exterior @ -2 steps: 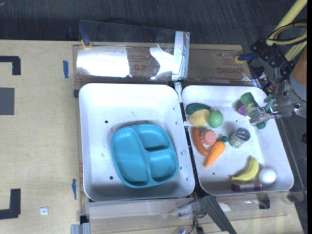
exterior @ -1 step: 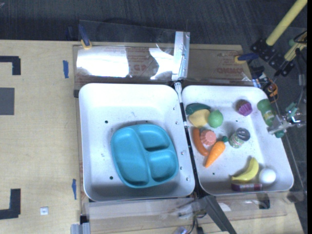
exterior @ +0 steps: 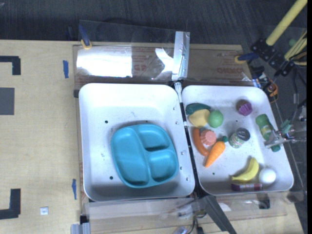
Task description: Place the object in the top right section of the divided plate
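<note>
A blue divided plate lies in the left white bin, with one long section on its left and two smaller ones on its right. Its top right section holds nothing. The right bin carries several toy foods: a carrot, a banana, a white egg, a green ball, a yellow piece, a pink piece, a purple piece, a small tin and a green bottle.
The two bins meet at a raised rim. A shiny clear panel stands behind the bins. A yellow rod with black clamps crosses the top right corner. Small teal and metal hardware sits at the right bin's edge.
</note>
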Tool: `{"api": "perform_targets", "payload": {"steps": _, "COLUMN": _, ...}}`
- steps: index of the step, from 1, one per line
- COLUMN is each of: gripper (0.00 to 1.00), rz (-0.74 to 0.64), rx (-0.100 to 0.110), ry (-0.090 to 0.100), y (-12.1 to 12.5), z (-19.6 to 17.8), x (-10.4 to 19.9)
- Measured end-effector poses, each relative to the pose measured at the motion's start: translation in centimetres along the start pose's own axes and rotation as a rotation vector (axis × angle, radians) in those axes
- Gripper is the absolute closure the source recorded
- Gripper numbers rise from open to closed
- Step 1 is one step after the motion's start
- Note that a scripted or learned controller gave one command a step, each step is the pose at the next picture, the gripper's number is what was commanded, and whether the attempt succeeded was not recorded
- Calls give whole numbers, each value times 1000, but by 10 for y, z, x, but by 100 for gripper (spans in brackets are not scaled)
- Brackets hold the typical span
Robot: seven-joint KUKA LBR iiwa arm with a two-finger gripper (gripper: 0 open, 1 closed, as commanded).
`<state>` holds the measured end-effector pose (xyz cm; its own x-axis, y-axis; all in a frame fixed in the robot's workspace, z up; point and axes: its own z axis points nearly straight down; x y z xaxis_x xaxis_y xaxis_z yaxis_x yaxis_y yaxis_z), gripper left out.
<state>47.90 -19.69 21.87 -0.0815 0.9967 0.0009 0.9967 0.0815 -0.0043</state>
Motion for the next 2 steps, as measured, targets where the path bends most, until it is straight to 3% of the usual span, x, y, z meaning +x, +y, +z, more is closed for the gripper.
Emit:
{"api": "perform_targets", "payload": {"steps": 1, "gripper": 100, "rz": -294, "rx": -7, "ry": -4, "y": -1, "z": -17, "x": -27}}
{"api": "perform_targets", "payload": {"steps": 2, "gripper": 100, "rz": -292, "rx": -9, "ry": -7, "y": 0, "z": -27, "x": -28}}
